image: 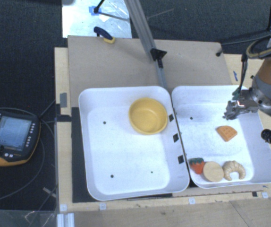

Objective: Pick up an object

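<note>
So the gripper [232, 109] is hanging over the upper right part of the right bin [211, 96], and the orange waffle-looking wedge [226, 133] sits on the bin floor just below it in the view, close but apart. Nothing visible between the fingers; whether they're open or closed, can't tell, it's a dark blur from this angle.

Along the bin's near edge there's a row: a small red and green thing [196, 165] (strawberry maybe, too small to say), a round tan cookie [213, 171] touching it, and a croissant [234, 170] beside that. Yellow bowl [148, 116] sits in the left bin [102, 174]. The arm is cut off at the right edge.
</note>
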Robot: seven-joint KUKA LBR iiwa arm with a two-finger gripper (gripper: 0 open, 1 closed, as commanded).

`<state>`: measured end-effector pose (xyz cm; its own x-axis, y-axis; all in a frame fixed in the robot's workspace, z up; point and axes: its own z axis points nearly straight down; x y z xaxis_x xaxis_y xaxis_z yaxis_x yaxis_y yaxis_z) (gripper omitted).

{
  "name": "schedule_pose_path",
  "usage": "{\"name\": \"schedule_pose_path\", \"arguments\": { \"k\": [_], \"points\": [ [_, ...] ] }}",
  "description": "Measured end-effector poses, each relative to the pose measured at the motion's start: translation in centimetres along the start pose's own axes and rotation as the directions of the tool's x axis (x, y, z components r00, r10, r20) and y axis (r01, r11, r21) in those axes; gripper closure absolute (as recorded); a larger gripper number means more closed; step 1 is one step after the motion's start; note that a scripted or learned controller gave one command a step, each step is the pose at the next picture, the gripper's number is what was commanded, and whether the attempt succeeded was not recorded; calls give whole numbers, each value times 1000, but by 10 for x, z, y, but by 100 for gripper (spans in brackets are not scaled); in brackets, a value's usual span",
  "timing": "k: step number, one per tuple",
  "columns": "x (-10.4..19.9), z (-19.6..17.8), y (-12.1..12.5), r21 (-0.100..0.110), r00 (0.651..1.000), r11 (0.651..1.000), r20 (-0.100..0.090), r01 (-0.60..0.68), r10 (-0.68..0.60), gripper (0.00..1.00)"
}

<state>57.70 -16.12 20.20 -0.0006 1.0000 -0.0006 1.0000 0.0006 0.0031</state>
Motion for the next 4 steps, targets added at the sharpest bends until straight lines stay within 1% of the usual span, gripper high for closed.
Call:
{"name": "schedule_pose_path", "arguments": {
  "k": [1,2,3,4],
  "points": [
    [52,-12,-17,1,1000,1000,-2,4,-4,100],
    [99,-25,-23,1,1000,1000,-2,4,-4,100],
    [147,-18,-28,3,1000,1000,-2,4,-4,100],
    [195,-31,-41,1,1000,1000,-2,4,-4,100]
  ]
}}
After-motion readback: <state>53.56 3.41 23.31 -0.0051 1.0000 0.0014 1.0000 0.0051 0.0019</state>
